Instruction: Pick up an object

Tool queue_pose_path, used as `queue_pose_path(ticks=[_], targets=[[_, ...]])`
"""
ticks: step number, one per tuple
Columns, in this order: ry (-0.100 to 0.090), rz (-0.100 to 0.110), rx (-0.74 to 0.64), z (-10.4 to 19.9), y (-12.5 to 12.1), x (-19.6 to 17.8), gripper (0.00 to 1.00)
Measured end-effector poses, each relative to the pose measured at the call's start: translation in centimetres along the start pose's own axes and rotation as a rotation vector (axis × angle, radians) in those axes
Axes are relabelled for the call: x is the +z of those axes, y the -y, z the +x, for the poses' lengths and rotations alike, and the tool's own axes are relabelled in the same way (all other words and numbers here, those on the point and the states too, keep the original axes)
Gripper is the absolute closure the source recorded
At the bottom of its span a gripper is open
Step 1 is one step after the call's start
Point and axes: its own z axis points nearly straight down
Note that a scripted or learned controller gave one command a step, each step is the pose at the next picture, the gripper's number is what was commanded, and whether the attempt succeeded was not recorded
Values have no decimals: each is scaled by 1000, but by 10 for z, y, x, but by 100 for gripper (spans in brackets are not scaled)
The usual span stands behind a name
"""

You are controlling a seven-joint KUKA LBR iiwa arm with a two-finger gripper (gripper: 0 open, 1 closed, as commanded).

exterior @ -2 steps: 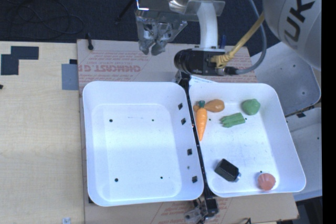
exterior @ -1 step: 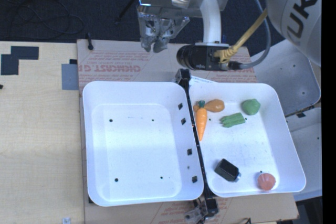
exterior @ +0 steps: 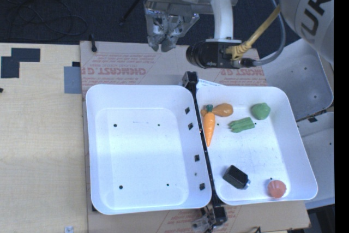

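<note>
The right bin (exterior: 289,117) holds several items: an orange carrot (exterior: 208,125) along its left wall, an orange rounded piece (exterior: 223,110) beside the carrot's top, a green pod-like piece (exterior: 241,125), a round green item (exterior: 261,111), a black block (exterior: 236,177) and a pink-orange ball (exterior: 276,189) near the front right corner. My gripper (exterior: 165,41) hangs high above the far edge of the left bin (exterior: 109,101), over the cardboard. Its fingers point down and sit close together with nothing between them.
A black divider (exterior: 197,133) joins the two bins. Brown cardboard (exterior: 125,65) lies under the bins. The arm's grey body and cables (exterior: 256,30) fill the upper right. A wooden bench top (exterior: 38,133) spreads to the left.
</note>
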Motion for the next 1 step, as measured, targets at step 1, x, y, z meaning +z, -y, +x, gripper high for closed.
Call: queue_pose_path(ticks=[1], targets=[[2,4,1,0,0,-9,100]])
